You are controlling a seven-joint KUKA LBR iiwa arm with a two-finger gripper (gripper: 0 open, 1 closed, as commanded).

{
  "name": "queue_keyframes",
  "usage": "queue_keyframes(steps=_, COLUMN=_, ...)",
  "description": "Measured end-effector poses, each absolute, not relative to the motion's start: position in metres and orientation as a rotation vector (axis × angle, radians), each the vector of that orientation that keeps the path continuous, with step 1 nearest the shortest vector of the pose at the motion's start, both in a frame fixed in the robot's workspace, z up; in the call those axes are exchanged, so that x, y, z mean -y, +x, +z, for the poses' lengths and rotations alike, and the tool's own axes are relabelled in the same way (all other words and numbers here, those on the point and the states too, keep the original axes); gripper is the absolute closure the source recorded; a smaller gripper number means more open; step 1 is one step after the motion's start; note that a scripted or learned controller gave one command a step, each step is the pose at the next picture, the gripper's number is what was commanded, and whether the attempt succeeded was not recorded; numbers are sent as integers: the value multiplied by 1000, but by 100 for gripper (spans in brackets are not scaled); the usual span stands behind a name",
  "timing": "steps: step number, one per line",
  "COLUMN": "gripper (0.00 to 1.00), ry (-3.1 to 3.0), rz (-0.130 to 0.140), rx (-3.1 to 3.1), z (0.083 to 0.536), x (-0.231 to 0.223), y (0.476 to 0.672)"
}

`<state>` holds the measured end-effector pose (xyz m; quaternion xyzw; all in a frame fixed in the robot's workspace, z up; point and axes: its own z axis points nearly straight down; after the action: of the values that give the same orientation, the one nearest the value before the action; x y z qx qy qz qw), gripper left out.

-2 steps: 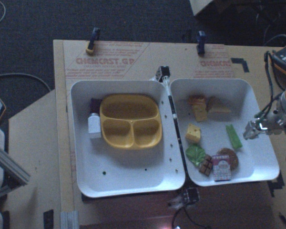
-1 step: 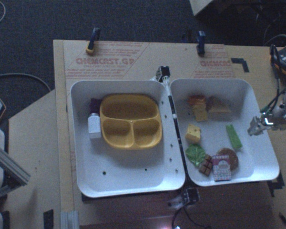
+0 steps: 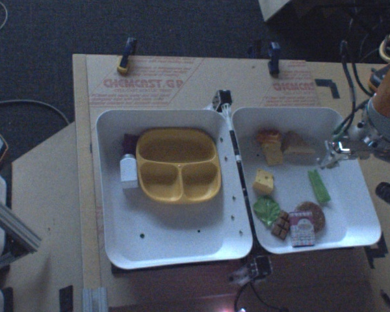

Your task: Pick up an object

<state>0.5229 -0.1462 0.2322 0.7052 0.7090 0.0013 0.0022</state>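
The right bin (image 3: pixel 364 207) holds several toy foods: a green stick (image 3: pixel 318 186), a yellow cheese wedge (image 3: pixel 264 182), a green leaf (image 3: pixel 266 209), a chocolate bar (image 3: pixel 281 225), a pink carton (image 3: pixel 302 229) on a brown cookie (image 3: pixel 312 213), and brown and orange pieces (image 3: pixel 279 145) at the back. My gripper (image 3: pixel 335 153) hangs over the right bin's right side, just above and right of the green stick. Nothing shows between its fingers.
The left bin (image 3: pixel 110 194) carries a yellow divided tray (image 3: pixel 179 164), a small white bottle (image 3: pixel 129 171) and a dark object (image 3: pixel 130 140) beside it. Clamps (image 3: pixel 125 56) (image 3: pixel 273 57) stand at the bench's back edge. Cables run at the right.
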Motion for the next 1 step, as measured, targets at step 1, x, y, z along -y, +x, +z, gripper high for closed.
queue_keyframes(steps=1, gripper=100, ry=2212, rz=5, rx=-2223, z=239, x=116, y=564)
